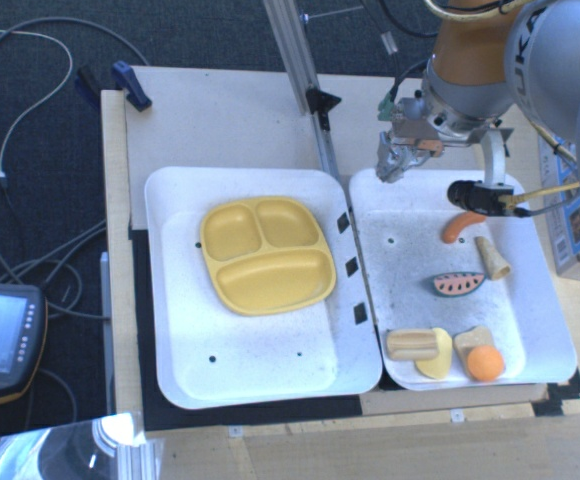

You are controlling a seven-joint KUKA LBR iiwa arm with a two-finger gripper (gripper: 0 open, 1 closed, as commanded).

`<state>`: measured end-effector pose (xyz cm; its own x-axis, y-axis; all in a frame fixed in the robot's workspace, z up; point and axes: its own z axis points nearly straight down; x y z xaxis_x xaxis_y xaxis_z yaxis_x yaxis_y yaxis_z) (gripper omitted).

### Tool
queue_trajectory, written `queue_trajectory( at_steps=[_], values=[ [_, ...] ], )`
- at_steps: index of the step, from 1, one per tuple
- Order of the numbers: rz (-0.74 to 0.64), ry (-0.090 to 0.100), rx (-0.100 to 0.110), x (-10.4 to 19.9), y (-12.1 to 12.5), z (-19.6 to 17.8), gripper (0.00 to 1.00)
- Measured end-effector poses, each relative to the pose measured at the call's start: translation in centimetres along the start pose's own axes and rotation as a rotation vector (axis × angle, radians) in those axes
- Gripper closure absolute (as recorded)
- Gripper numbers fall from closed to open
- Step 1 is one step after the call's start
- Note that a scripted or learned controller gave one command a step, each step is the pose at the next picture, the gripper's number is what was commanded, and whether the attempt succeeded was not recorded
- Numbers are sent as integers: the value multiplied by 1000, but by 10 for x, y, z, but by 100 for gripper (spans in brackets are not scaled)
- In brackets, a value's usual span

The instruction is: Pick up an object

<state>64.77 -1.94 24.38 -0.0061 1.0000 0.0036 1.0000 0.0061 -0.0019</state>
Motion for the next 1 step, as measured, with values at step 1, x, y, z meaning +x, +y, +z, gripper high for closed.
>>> queue_trajectory(
  at_steps=[1],
  values=[
    [-1, 0, 2, 56, -30, 5, 100]
  ],
)
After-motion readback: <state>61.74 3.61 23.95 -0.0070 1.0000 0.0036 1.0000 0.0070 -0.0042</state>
